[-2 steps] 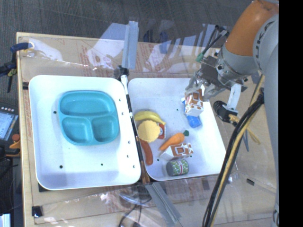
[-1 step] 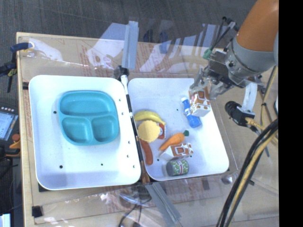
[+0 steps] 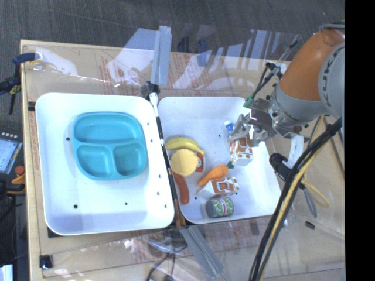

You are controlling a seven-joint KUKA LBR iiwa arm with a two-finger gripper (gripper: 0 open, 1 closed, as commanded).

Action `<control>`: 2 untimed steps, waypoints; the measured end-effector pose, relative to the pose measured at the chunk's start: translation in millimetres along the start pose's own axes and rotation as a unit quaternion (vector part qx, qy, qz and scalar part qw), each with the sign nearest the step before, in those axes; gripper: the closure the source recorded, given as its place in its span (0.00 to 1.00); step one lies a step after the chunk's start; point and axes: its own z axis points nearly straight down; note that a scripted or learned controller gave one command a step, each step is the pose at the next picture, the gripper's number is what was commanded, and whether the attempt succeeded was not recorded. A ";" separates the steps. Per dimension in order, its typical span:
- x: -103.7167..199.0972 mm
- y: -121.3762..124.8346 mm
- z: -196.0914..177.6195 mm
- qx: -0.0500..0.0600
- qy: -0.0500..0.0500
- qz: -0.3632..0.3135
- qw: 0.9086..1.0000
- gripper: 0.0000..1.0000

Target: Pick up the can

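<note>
One target: can (image 3: pixel 220 206) lying sideways by the right bin's (image 3: pixel 193 107) near edge.
Claw (image 3: pixel 241 134): over the bin's far-right side, can well toward the near edge; grip unclear.

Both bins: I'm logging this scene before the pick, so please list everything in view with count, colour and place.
Bins: two, white, side by side on the bench.
Tray: one, blue, three compartments, in the left bin.
Can: one, green, on its side near the right bin's front edge.
Banana: one, yellow, right bin, left side.
Yellow toy: one, just below the banana.
Sausage: one, red-brown, by the right bin's left wall.
Carrot: one, orange, mid right bin.
Cartons: two, white and orange, one by the carrot, one under the gripper.
Gripper: one, grey, over the right bin.
Arm: one, grey and orange, from the right.
</note>
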 end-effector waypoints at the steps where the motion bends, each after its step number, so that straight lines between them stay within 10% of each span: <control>1: 48.8 -55.6 -62.7 -0.002 0.000 -0.088 0.996 1.00; 2: 90.5 -84.4 -92.1 -0.002 0.000 -0.081 0.997 1.00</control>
